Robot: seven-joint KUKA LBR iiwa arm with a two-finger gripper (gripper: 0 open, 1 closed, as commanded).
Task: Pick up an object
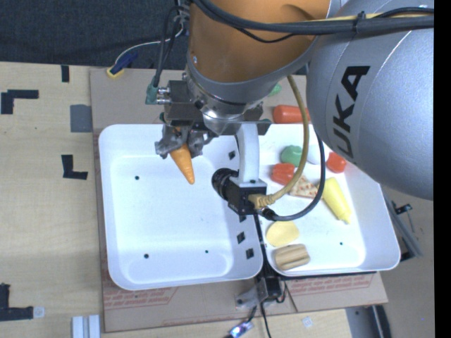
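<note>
Gripper looks clamped on the orange carrot, which we see hanging tip-down at the left bin's 12 o'clock.

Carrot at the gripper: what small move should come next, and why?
Probably a short straight lift. The carrot appears pinched at its wide end by the gripper, tip pointing down over the left bin. Raising it slightly would show whether the grip holds before carrying it anywhere.

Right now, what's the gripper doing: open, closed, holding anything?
Gripper: jaws closed on the orange carrot, held above the left bin.
</note>
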